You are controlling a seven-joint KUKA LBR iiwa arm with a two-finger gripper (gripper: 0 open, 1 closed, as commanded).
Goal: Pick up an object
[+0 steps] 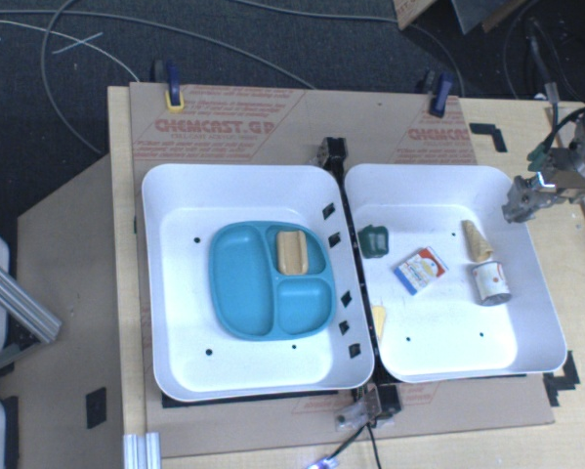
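Left bin [165, 291]: blue tray [258, 296]; tan block [292, 252] in its 1 o'clock compartment.

Right bin [526, 330]: green piece [373, 241] at 9 o'clock; card [419, 269] near centre; cone [478, 240] at 2 o'clock; can [490, 282] just below the cone; yellow bit [378, 320] at 8 o'clock.

Gripper [522, 203]: over the right bin's 2 o'clock rim, apart from all items; finger state cannot be told.

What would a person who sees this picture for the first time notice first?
The eye goes first to the blue divided plate in the left bin, with a tan block in its upper right compartment. Next come the small things scattered in the right bin: a dark green piece, a small box, a cone and a can.
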